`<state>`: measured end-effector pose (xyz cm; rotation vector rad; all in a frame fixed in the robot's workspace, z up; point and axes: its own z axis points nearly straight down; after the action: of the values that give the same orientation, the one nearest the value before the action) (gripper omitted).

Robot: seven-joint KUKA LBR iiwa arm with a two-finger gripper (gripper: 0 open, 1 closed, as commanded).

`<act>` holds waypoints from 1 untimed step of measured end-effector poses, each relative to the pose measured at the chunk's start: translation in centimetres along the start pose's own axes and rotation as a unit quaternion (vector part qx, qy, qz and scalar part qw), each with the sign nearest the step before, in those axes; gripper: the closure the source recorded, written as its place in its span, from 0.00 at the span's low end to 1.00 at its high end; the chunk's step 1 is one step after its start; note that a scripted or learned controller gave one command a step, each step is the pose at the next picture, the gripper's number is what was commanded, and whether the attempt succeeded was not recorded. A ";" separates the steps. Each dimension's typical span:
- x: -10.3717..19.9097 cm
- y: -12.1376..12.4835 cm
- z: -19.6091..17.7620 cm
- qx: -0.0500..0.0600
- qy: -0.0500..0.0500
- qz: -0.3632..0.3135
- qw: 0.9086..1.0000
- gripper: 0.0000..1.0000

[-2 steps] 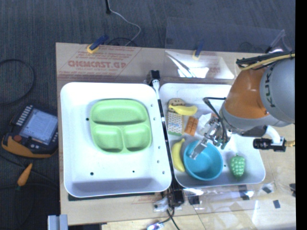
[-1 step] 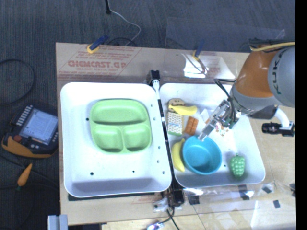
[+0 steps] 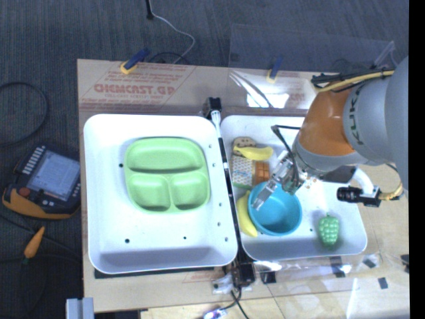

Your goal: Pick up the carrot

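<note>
Two shallow white bins sit side by side on the desk [image 3: 133, 78]. At left, the left white bin [image 3: 106, 238] carries a light-green plastic tray with three compartments [image 3: 166, 173]. At right, the right white bin [image 3: 352, 238] holds a round blue bowl [image 3: 275, 214], a yellow banana-shaped toy [image 3: 246, 223] touching the bowl's left rim, a second yellow piece [image 3: 252, 153] near the bin's upper left, a patterned flat item [image 3: 242, 173], and a green bumpy toy [image 3: 328, 230] toward the lower right corner. The small orange block-like piece [image 3: 261, 171] — the likeliest carrot, though its shape is partly hidden — lies just above the bowl, beside the patterned item. The grey arm with the orange band [image 3: 332, 125] reaches in from the right; its gripper [image 3: 277, 183] hangs over the bowl's upper rim, just beside the orange piece — fingers slightly apart, nothing seen between them.
</note>
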<state>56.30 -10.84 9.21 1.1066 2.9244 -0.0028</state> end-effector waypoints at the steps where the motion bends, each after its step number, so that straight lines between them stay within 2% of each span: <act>1: -6.0 3.8 -6.6 0.002 0.003 0.088 0.996 0.00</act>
<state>63.25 -11.92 15.92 1.3636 2.8207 -0.0026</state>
